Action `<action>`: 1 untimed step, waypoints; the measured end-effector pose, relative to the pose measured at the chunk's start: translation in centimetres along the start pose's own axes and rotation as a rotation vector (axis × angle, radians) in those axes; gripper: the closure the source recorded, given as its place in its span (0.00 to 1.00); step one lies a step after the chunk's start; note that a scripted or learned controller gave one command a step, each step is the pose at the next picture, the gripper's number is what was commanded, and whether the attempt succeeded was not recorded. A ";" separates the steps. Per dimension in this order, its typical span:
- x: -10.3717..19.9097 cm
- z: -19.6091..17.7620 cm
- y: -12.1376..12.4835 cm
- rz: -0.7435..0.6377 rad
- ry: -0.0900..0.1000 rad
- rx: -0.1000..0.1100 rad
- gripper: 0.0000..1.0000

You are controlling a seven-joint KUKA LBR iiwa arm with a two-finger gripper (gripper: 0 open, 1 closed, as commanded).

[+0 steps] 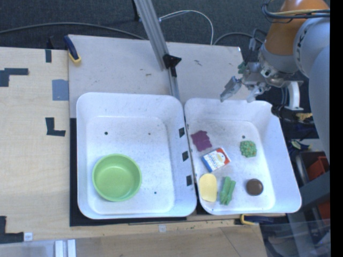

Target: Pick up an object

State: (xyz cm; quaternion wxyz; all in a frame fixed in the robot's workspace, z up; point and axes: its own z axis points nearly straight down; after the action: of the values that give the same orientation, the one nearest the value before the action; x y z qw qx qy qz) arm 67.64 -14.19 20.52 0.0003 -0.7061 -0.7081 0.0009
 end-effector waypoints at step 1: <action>0.0 0.0 0.0 0.001 -0.001 0.000 0.00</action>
State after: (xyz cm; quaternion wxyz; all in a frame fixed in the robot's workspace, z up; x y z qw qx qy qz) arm 67.64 -14.21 20.53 0.0002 -0.7063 -0.7079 0.0012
